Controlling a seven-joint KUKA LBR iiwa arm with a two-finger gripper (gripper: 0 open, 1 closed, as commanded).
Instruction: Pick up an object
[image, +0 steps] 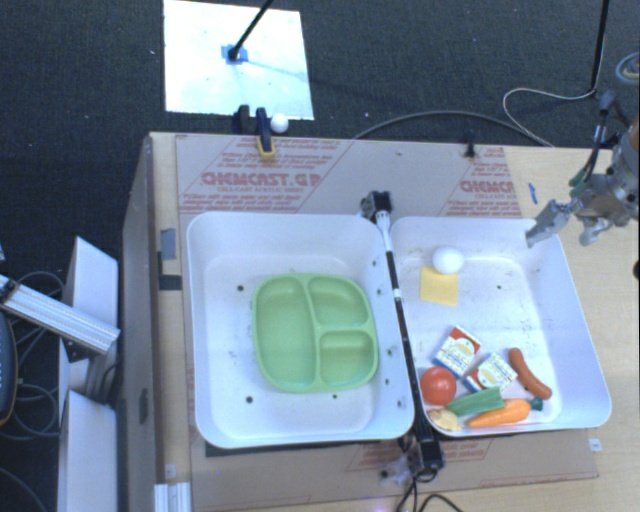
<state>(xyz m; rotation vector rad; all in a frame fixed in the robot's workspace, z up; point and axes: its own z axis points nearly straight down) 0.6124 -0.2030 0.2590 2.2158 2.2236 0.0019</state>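
Fig. legend, view from above the bench. My pincer (566, 222) is hovering at the far right, above the back-right corner of the right bin (585, 330). Its two fingers are standing spread apart w/ nothing between them; I'm gripping nothing.

Right bin contents, back to front:
- White egg (447, 260) is sitting near the back wall, left of centre.
- Yellow cheese slice (439, 286) is lying just in front of the egg, touching or nearly so.
- Two small cartons (459, 351) are lying side by side toward the front.
- Sausage (529, 373) is lying at a slant to the right of the cartons.
- Tomato (438, 385) is resting at the front left, by the divider betw. the bins.
- Green veg. (476, 402) and carrot (500, 413) are lying along the front edge, pressed together; exact type of the green item I can't tell.

All of these are lying well apart from my pincer.

Left bin (215, 300) is holding a green tray (314, 331) w/ three compartments, lying flat and slightly right of centre.
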